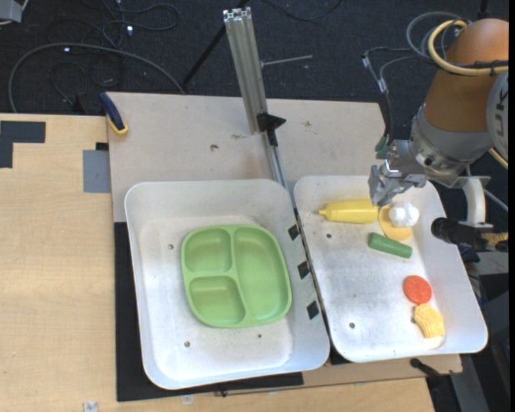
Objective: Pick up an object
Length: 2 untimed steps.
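Note:
My gripper (384,194) hangs over the far part of the right bin (360,316), just above the right end of a yellow squeeze bottle (348,212) lying on its side. A white and yellow egg-like piece (400,219) rests right beside the gripper. In front of it lies a green stick-shaped object (389,245). Nearer the front are a red-orange round object (417,289) and a yellow corn-like piece (429,321). Nothing shows between the fingers.
The left bin (150,350) holds a green three-section plate (236,275). An upright aluminium post (247,67) stands behind the bins. Cables lie on the dark floor at the back. A wooden bench top (43,273) extends to the left.

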Available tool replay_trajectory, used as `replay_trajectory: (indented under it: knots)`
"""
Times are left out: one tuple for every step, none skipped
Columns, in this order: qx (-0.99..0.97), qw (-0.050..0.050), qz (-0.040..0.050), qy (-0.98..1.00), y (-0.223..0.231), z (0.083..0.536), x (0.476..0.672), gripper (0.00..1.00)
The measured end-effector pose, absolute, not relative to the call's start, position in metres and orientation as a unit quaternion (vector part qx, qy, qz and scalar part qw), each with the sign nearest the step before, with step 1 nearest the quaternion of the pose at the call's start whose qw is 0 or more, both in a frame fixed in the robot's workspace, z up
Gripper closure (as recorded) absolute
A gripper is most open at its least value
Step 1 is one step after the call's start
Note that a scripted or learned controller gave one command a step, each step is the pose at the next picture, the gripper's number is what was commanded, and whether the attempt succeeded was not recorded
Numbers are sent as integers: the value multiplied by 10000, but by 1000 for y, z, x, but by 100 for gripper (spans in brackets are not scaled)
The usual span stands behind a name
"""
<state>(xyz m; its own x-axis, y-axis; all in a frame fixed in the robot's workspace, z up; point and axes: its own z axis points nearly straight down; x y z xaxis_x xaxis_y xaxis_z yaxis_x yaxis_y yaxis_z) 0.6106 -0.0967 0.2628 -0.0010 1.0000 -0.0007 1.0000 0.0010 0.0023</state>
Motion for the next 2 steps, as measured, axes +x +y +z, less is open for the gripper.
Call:
replay_trajectory:
  knots:
    - [7061,-24,-15,7081,-57,248,589,100]
    - [7056,-21,-12,7086,-12,253,568,100]
